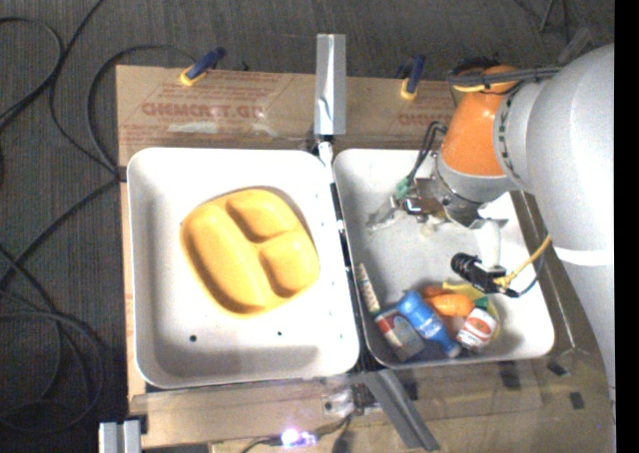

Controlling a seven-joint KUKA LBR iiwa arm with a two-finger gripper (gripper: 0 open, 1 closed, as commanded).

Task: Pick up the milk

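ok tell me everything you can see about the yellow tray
The yellow tray lies flat in the left bin, turned at a slant to the bin's sides. It looks like glossy moulded plastic, roughly square with rounded corners, with three shallow compartments: one large on the left, two smaller on the right. Nothing lies in them. It rests on the bin's floor, apart from the walls, and the arm is over the other bin.

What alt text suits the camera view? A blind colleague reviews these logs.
A grey arm with an orange band reaches from the right over the right bin, above a pile of small items at its near end. The left bin holds a yellow divided tray.
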